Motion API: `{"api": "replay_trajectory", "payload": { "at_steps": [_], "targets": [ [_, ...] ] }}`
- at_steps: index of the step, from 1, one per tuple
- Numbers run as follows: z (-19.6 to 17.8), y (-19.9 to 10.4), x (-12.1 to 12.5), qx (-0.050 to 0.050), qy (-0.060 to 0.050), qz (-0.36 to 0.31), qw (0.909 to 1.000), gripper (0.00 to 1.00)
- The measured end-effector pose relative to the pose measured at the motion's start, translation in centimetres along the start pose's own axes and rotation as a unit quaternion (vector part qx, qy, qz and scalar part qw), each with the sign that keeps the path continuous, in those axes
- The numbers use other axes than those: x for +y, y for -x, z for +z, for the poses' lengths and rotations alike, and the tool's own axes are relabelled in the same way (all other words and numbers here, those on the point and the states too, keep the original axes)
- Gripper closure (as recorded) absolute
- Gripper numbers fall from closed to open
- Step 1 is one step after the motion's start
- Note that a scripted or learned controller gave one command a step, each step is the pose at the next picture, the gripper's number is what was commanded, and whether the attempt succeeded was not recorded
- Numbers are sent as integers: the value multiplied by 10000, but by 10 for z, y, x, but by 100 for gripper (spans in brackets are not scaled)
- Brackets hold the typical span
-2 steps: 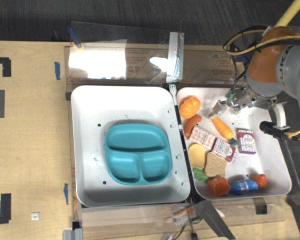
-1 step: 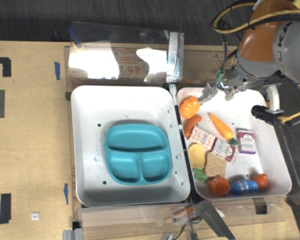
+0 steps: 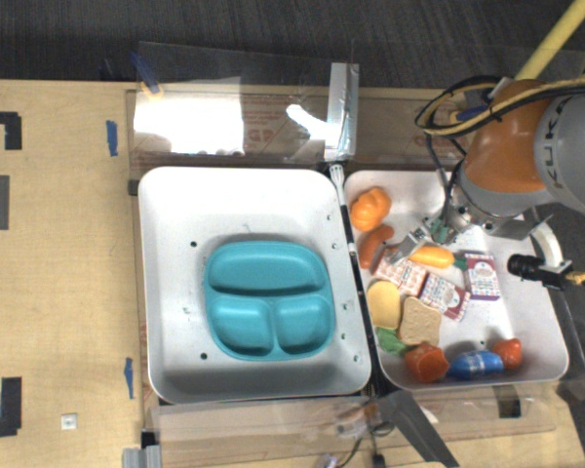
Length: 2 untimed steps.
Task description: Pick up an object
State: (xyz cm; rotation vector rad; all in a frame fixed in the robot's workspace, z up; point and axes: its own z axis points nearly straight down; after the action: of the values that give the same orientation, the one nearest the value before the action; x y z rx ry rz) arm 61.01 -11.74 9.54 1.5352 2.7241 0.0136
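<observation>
The right bin holds several toy foods. Among them are an orange pumpkin-like piece, a reddish carrot shape and a yellow-orange piece. Pink-and-white packets lie mid-bin, with a tan cracker and a yellow lump below them. A red tomato and a blue can lie along the near wall. My gripper hangs low over the bin's upper middle, right beside the yellow-orange piece and the carrot shape. The arm's orange band is above it.
The left bin holds a teal divided plate. A clear plastic sheet and a metal bracket stand behind the bins. Cables loop near the arm at the back right. A black knob juts over the right bin's right side.
</observation>
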Motion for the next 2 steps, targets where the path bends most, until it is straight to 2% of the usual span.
{"api": "replay_trajectory", "payload": {
  "at_steps": [1,2],
  "targets": [
    [-1,-12,-35,-27,43,717,9974,0],
    [-13,-10,-34,-51,67,723,9973,100]
  ]
}}
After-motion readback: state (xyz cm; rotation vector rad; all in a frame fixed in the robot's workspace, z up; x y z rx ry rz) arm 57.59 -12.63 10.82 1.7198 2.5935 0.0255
